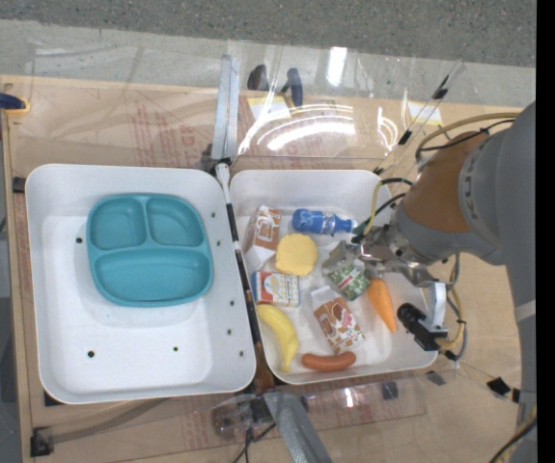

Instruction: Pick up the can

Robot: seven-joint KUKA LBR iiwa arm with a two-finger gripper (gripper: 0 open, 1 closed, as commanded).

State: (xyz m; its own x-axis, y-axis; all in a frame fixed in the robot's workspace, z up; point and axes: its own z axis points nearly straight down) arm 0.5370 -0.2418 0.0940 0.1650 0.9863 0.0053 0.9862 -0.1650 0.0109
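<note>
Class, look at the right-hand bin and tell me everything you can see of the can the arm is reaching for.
The can is a small one with a green and white printed label and a shiny metallic end, lying tilted on its side in the right bin. It sits near the bin's middle, between the yellow round piece and the carrot. The pincer is right at its upper edge; whether it grips the can cannot be told.

Arm [470,196] reaches in from the right — gripper [352,257] low
</note>
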